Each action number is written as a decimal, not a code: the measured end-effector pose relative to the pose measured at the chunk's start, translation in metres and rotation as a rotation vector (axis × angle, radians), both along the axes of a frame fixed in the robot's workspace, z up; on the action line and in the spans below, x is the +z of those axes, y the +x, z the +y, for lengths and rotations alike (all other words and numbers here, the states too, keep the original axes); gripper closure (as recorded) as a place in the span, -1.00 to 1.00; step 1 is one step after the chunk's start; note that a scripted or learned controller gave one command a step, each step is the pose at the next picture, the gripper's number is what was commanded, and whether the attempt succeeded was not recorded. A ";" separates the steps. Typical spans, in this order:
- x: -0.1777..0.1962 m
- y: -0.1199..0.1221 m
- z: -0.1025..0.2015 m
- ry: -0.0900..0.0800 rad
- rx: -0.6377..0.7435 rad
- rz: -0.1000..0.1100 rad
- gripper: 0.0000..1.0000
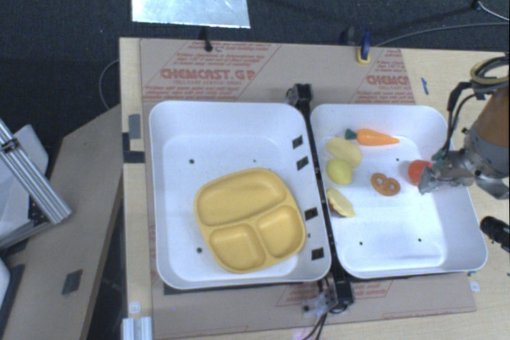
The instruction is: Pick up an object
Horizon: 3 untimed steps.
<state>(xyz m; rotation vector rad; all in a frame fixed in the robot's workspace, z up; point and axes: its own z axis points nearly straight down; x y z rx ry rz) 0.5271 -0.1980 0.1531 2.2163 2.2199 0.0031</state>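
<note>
We see the tool (434, 175) low at the right bin's (398, 255) three o'clock side; its spread we cannot tell. The red tomato (417, 170) lies touching it at nine o'clock, roundish, without a long axis.

Arm (488, 141) at right edge of frame: grey metal body, orange-tan band above the wrist, black and yellowish cables looped over the top. Gripper (437, 173) at mid right is grey metallic, blocky, detail blurred.
</note>
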 end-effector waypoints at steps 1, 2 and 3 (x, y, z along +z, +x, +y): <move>0.054 0.002 0.000 0.000 0.003 -0.001 1.00; 0.057 0.018 0.051 0.003 0.009 0.002 1.00; 0.050 0.018 0.104 0.003 0.008 0.004 1.00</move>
